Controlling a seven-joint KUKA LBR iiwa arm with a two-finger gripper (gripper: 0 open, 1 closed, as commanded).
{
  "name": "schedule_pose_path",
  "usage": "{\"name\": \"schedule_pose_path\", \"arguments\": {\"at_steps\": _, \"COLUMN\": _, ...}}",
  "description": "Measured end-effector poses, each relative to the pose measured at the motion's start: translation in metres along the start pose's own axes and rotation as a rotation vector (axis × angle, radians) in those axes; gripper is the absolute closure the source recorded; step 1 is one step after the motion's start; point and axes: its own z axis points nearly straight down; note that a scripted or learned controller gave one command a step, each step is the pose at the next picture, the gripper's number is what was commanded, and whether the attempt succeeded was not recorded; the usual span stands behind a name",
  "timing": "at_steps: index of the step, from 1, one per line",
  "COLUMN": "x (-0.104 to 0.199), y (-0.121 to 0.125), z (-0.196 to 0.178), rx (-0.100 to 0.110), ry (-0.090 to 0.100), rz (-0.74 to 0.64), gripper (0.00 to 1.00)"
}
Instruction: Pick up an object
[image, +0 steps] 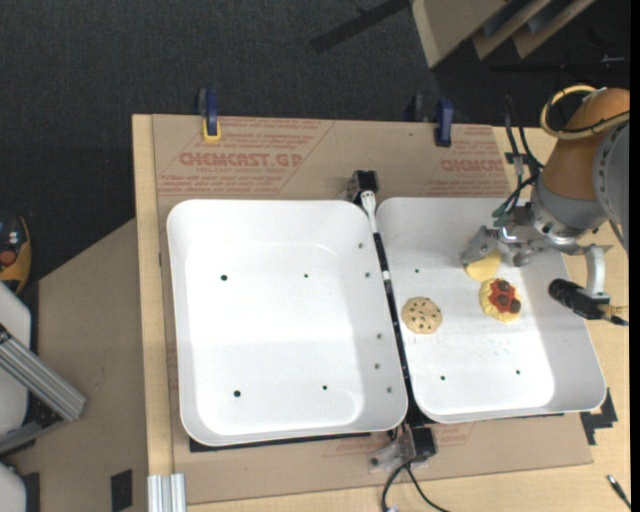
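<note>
Three small items lie in the right bin (470, 390): a round chocolate-chip cookie (422, 315) near its left side, a pale yellow wedge (483, 268) toward the back, and a yellow piece topped with red (501, 299) just right of the cookie. My gripper (500, 247) reaches in from the right and hangs low over the back of the bin. It sits directly behind and above the yellow wedge, partly covering the wedge's far edge. I cannot see whether it touches the wedge.
The left bin (270, 320) stands beside the right one, with a black divider strip (385, 290) between them. The grey arm with its orange band (580, 150) rises at the right. Blue clamps (443, 122) hold the cardboard base at the back.
</note>
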Motion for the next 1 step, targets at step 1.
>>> {"name": "schedule_pose_path", "arguments": {"at_steps": 1, "x": 0.0071, "y": 0.0026, "z": -0.0104, "rx": -0.003, "ry": 0.003, "rz": -0.008, "gripper": 1.00}}
